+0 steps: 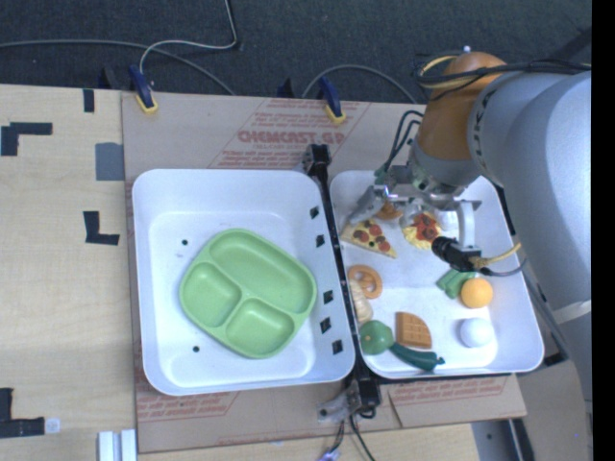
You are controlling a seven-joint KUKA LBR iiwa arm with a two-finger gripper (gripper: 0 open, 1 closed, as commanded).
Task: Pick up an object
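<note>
Claw (415,198), grip state impossible to tell, hangs low over the pizza slice (372,238) in the right bin (514,353).

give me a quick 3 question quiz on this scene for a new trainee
1. True or false: the green divided plate lies in the left bin.
2. Which toy lies nearest the end effector? A) pizza slice B) waffle C) white egg
3. Fill in: the orange fruit lies in the ___ bin.

Key: 1 true; 2 A; 3 right
</note>
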